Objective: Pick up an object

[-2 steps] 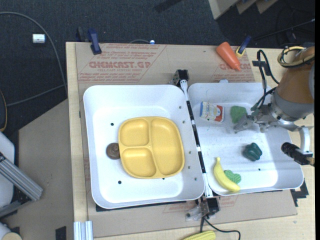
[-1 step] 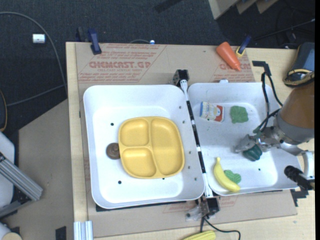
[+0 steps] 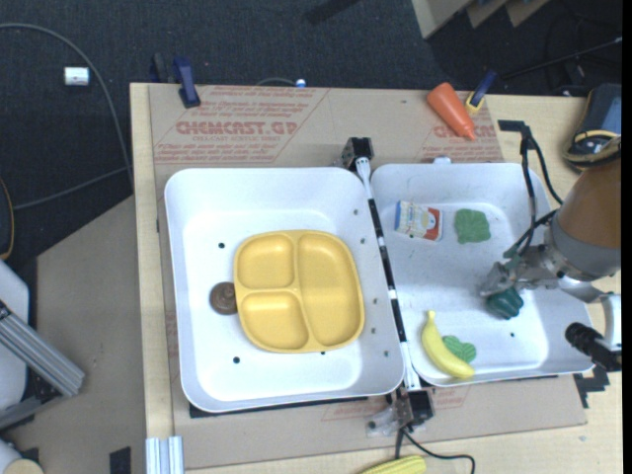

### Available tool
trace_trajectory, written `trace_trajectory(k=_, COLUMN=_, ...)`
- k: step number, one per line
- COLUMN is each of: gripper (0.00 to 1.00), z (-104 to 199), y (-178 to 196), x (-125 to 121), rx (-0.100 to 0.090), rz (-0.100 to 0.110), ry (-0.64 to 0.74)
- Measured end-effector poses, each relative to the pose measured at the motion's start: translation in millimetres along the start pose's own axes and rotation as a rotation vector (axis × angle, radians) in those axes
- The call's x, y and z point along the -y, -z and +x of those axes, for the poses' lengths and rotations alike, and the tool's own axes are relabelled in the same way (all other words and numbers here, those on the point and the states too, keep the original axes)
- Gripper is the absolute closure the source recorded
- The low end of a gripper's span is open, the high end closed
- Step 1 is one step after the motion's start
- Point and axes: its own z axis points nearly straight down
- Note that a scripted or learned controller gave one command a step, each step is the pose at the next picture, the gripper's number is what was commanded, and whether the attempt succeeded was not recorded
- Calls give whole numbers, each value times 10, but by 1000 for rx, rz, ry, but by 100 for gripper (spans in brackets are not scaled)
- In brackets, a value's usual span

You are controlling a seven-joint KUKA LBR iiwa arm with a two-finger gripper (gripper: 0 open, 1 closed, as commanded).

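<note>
Gripper (image 3: 502,286) low in the right bin (image 3: 449,181) — touching a teal object (image 3: 507,304)

A plain yellow divided plate (image 3: 298,291) lies in a white bin (image 3: 188,215), a brown disc (image 3: 223,297) touching the plate's left edge. The neighbouring white bin (image 3: 449,176) holds a yellow banana (image 3: 442,347), green pieces (image 3: 472,225) and a white-and-orange packet (image 3: 419,219).

The arm (image 3: 592,220) is grey with a broad orange band above the wrist; a thin black cable (image 3: 533,181) runs alongside, and the gripper (image 3: 502,286) is dull metal.
</note>
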Motion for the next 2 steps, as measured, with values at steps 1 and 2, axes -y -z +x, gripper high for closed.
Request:
trace_trajectory(k=1, gripper=100, z=741, y=170, x=-187, rx=-1, rz=2, ry=2)
trace_trajectory(k=2, gripper=100, z=1289, y=897, x=-630, rx=-2, rz=3, ry=2)
